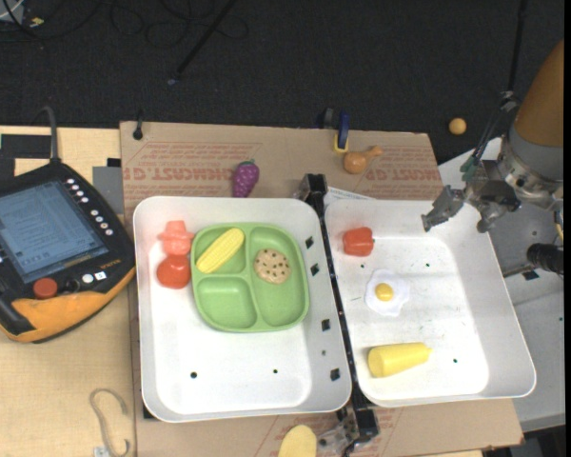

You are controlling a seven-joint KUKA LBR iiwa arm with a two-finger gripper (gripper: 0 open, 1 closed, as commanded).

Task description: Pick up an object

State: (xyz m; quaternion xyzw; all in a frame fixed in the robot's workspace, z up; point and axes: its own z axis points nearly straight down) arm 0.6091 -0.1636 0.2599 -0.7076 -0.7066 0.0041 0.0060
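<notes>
currently the gripper [464, 208] hovers open above the right bin's [514, 350] far right corner, gripping nothing. left of it lies the red pepper [359, 242]; the fried egg [385, 292] sits nearer the camera. the arm's upper part is cut off.

Bench [67, 379] carries a cardboard sheet [190, 150] under two white bins [228, 388]. Teach pendant [48, 246] lies left, directly on bench
</notes>
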